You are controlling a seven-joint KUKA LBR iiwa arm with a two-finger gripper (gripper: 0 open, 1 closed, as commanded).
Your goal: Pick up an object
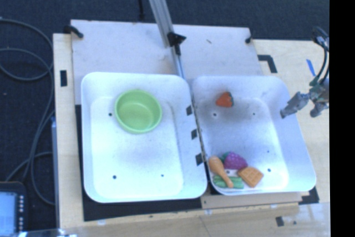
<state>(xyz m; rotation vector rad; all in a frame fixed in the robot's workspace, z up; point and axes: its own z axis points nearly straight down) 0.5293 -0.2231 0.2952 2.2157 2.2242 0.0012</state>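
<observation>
Toy food sits bunched at the bottom edge of the right bin (pixel 277 136), nearest the lens: an orange carrot-like piece (pixel 218 170) lying at a slant, a purple grape cluster (pixel 235 161) just above it, a tan waffle-like square (pixel 251 176) at lower right, and a green piece (pixel 235 182) tucked under them. All four touch or overlap one another against the bin's lower wall. Well apart from that pile, in the upper part of the same bin, lies a small red-orange strawberry-like toy (pixel 224 99) on its own.

At the right side of the frame, the gripper (pixel 304 104) hangs over the bin's right rim, its two grey fingers spread apart with nothing between them.

Left of centre, the left bin (pixel 138 175) carries a light green bowl (pixel 138 111), upright, in its upper part. A slanted metal rail (pixel 157 0) runs from the top of the frame down to where the bins meet.
</observation>
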